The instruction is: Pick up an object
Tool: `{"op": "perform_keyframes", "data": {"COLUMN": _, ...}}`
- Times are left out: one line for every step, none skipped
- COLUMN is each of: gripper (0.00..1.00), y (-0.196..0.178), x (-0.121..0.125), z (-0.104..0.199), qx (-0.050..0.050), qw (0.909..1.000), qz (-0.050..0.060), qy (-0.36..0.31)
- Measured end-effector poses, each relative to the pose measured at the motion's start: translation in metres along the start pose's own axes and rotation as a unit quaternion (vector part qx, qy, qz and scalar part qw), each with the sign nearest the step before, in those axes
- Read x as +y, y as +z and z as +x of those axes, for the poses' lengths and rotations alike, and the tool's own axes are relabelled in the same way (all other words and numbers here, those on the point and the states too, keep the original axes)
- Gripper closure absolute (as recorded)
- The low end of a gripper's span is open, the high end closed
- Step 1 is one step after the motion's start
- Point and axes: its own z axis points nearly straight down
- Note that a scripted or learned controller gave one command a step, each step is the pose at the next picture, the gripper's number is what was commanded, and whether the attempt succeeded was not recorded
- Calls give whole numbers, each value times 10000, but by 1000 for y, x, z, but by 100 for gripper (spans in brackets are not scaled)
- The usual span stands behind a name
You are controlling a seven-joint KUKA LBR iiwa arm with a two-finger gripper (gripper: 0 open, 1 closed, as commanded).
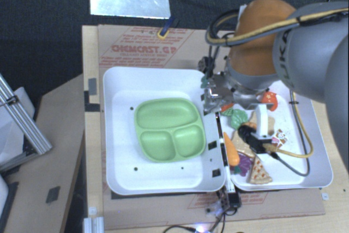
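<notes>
Toy food sits piled in the right bin (319,169): a carrot (232,151), a pizza slice (260,172), something green (238,117) and a red piece (269,99). The arm (305,46) hangs low over that bin's near-left part, wrist just above the green piece. Can't tell how the jaws stand. Left bin (117,117) holds a green divided tray (168,129), all on the table (65,133).

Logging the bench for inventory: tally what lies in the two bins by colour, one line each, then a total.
Green: 2, the divided tray and a leafy toy
Orange: 1, the carrot
Red: 1, a tomato-like piece
Purple: 1, the grapes
Tan: 1, the pizza slice
Total: 6 that can be told apart; others by the arm are hidden.
</notes>
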Motion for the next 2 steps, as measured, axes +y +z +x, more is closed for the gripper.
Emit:
{"op": "perform_keyframes", "data": {"gripper": 100, "y": 24, "x": -16, "z": 26, "qx": -5, "qw": 10000, "qz": 2, "qy": 10}}
{"op": "perform_keyframes", "data": {"gripper": 100, "y": 16, "x": -6, "z": 29, "qx": -4, "qw": 10000, "qz": -17, "qy": 15}}
